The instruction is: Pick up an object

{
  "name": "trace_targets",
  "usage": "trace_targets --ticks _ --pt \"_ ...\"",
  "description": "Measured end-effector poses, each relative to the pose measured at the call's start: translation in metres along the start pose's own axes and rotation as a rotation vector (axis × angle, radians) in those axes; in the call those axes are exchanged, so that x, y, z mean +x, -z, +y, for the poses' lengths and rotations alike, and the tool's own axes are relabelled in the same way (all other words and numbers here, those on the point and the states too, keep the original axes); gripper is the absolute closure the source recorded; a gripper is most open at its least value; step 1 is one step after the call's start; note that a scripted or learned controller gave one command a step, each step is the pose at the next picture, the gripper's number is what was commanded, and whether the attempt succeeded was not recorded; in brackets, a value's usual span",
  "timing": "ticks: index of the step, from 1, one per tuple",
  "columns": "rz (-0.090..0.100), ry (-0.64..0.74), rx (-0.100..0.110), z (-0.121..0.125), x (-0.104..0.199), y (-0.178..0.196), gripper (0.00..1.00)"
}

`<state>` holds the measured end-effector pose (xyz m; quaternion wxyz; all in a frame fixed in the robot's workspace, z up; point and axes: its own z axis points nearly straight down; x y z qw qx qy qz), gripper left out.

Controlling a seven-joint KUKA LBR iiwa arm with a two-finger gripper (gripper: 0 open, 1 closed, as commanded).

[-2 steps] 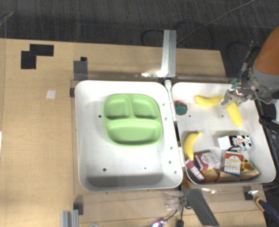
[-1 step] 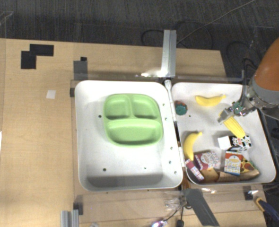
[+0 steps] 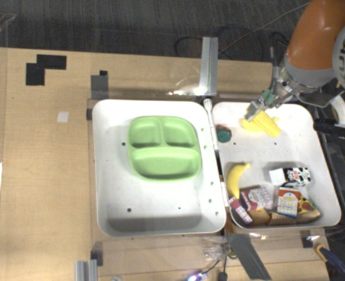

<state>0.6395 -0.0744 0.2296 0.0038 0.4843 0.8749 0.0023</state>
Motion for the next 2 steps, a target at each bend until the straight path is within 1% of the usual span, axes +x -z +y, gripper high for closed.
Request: trace_targets --ticks 1,2 --pt "0.003 -0.038 0.003 -0.021 0.075 0.001 1.0" --pt "0.002 0.067 0.002 0.0 0.045 -0.044 1.0"
